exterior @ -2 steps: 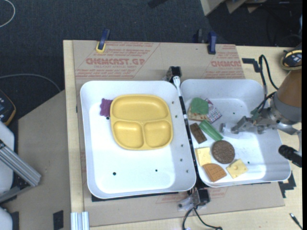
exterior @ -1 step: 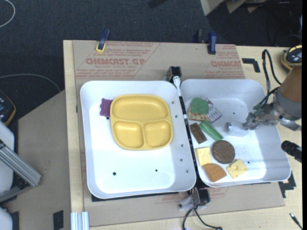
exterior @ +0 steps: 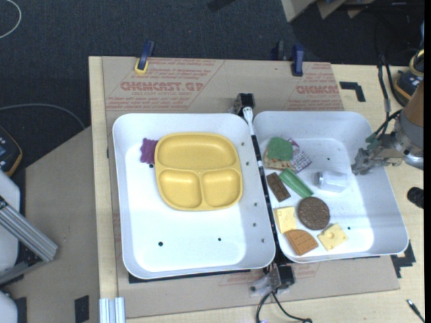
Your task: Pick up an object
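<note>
Hovering at the right edge of the right bin (exterior: 377, 180), the tool (exterior: 367, 159) sits over the rim on the arm's side. Nothing shows between its ends, and whether it is released or clenched cannot be told from this view.

Just beside the tool, toward the bin's middle, lies a small white block (exterior: 330, 180), apart from it. Further from the tool, across the bin, lie a green cylinder (exterior: 295, 182), a brown bar (exterior: 277, 186), a green-topped piece (exterior: 279, 150) and, nearer the camera, a round brown disc (exterior: 314, 212), a pale yellow slab (exterior: 285, 218), an orange wedge (exterior: 301, 241) and a yellow holed cheese block (exterior: 332, 237).

Well apart from the tool, in the left bin (exterior: 141, 234), a yellow divided tray (exterior: 199, 169) rests with a purple object (exterior: 147, 150) touching its far side. Both bins stand on the tabletop (exterior: 202, 79).
</note>
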### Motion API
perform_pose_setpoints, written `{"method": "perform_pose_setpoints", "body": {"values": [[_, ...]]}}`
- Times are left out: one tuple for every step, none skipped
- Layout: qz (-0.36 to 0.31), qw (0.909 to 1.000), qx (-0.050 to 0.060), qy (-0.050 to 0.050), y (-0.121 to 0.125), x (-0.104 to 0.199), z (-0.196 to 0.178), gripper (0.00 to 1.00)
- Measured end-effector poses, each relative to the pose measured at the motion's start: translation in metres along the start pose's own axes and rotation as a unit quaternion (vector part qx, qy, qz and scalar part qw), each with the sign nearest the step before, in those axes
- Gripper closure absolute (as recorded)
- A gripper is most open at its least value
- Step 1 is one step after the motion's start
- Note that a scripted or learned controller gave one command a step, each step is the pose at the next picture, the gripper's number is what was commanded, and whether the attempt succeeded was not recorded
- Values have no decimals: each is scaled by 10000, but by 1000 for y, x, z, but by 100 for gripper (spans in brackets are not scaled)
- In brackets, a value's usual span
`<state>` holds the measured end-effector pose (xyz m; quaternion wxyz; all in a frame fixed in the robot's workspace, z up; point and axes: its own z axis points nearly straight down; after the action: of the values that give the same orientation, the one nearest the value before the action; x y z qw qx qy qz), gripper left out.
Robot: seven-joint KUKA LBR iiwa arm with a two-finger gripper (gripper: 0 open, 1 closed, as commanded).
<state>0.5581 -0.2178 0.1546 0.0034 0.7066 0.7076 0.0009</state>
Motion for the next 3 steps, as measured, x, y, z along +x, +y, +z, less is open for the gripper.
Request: {"method": "perform_pose_setpoints", "body": {"values": [[1, 10000, -3, 2, 0, 5, -45, 100], [1, 10000, 1, 3, 2, 5, -72, 100], [-18, 10000, 38, 30, 1, 51, -73, 100]]}}
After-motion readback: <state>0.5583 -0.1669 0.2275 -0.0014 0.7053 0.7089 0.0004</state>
